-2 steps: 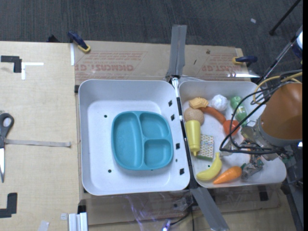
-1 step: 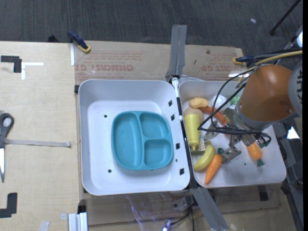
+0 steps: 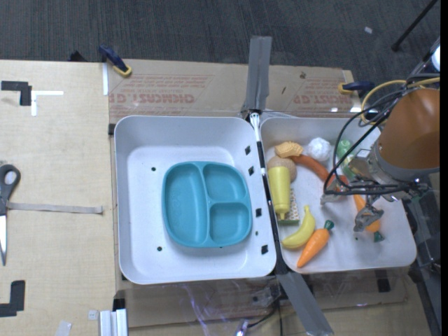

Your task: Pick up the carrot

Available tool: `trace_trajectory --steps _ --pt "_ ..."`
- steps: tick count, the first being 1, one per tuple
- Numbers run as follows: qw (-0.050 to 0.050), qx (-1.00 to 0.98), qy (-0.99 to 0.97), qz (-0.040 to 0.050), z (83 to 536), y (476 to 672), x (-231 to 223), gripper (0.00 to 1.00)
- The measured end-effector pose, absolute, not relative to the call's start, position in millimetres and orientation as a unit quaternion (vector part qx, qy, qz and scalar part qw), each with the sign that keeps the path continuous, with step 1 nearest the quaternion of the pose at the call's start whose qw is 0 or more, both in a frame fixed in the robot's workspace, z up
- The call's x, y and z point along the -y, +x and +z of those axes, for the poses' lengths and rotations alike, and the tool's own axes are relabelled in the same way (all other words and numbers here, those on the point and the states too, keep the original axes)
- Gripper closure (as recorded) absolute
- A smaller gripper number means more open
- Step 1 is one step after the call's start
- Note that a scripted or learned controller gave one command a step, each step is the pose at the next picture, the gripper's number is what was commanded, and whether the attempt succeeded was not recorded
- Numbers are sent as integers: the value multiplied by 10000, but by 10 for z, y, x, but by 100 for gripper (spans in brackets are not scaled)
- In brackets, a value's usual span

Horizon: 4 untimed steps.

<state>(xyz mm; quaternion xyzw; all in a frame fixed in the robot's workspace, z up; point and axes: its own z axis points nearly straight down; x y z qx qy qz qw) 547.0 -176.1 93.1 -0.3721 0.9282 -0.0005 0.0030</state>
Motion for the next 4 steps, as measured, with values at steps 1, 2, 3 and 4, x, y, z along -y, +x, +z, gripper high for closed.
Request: trace_trajectory --steps 1,2,3,4 --pt "52 -8961 -4439 32 933 5116 2137 0" --pt "119 -8125 -5829 24 949 4901 2062 0" --pt "25 -8802 -4746 72 912 5493 2117 0" --pt "20 -8473 -5310 103 912 5502 2083 0"
